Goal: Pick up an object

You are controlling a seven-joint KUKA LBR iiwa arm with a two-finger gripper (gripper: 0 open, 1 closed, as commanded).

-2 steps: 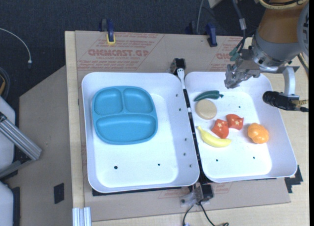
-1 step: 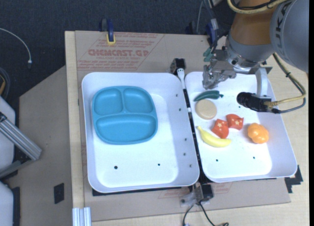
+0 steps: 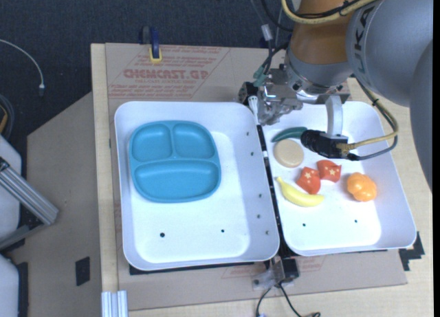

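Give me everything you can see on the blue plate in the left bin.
The blue divided plate is a light blue, plastic-looking tray with rounded corners and three compartments: two smaller ones along the far side and one wide one nearer the camera. It lies flat, right side up, in the far-left part of the left bin, resting on the bin's white floor. Its compartments hold nothing. Nothing else touches it; the toy food lies in the right bin.

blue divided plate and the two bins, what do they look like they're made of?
Blue divided plate: likely moulded plastic, matte to satin; uniform colour, soft rounded compartment ridges, no sharp glare.
Left bin and right bin: probably thin formed plastic, smooth white with slight sheen; rounded corners and a thin rolled lip. Small dark dots along the shared edge could be fasteners or holes; I can't tell which.
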